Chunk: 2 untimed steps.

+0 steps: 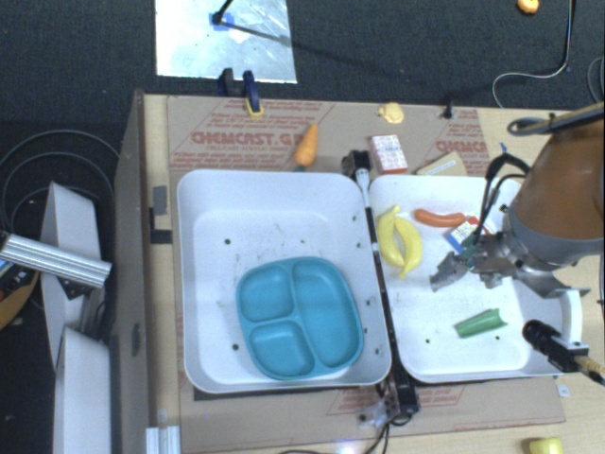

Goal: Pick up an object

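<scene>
Left bin (203, 253): holds a blue divided tray (299, 318).
Right bin (425, 348): far-right side covered by the arm (567, 197).
Arm: cut off at the right edge.
Gripper (444, 277): low over the right bin; dark and blurred, grip state cannot be told.
Banana (400, 241): near the divider, left of the gripper.
Sausage (440, 218): behind the gripper.
Green piece (478, 323): in front, apart from it.
Blue item (463, 237): mostly hidden by the wrist.

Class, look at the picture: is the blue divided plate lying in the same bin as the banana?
No: the blue divided plate lies in the left bin, the banana in the right bin.
</scene>
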{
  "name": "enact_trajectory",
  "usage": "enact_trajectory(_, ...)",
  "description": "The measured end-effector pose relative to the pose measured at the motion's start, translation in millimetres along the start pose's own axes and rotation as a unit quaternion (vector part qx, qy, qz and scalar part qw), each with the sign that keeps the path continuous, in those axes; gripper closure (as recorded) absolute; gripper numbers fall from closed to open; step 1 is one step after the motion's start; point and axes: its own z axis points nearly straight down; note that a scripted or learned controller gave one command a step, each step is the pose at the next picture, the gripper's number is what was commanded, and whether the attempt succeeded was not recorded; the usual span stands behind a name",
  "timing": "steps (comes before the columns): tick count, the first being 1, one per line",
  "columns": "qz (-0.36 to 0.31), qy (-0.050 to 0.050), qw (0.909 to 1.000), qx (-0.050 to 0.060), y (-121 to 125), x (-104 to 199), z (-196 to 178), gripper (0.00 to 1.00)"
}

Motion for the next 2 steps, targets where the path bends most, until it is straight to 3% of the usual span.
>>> enact_trajectory(1, -0.001, -0.001, 1.0, -0.004, 88.6, -41.0, -3.1, 0.0)
enact_trajectory(2, -0.002, -0.001, 1.0, -0.004, 148.3, -20.1, 59.6, 0.0)
